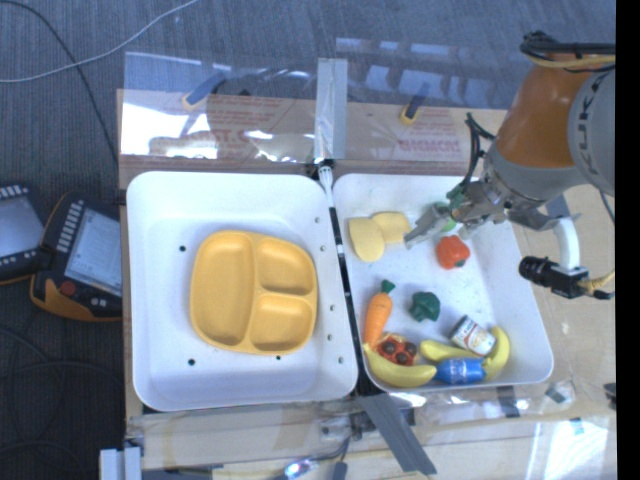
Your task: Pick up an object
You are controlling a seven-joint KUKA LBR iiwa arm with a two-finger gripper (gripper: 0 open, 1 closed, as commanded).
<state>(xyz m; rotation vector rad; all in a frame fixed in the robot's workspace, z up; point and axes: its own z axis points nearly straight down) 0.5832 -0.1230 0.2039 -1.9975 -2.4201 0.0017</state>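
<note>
Hovering hand (432,224) just left of red pepper (452,252), apart.

Two bins side by side on the tabletop (590,258): the left bin (160,298) carries a divided tray (254,291) at its centre, and the right bin (515,298) is crowded. In that right bin, a pale flat piece (376,234) lies at ten o'clock, a tomato (452,252) at one o'clock with the pincer (440,220) just above it, reaching in from three o'clock. At the centre sits a broccoli (425,306), a carrot (377,313) just to its nine o'clock. Along the six o'clock edge: a bowl of fruit (400,360), a can (460,371), a banana (497,351) and a small jar (471,335) bunched together. Off the tabletop at nine o'clock rests a pendant (80,258).
</note>
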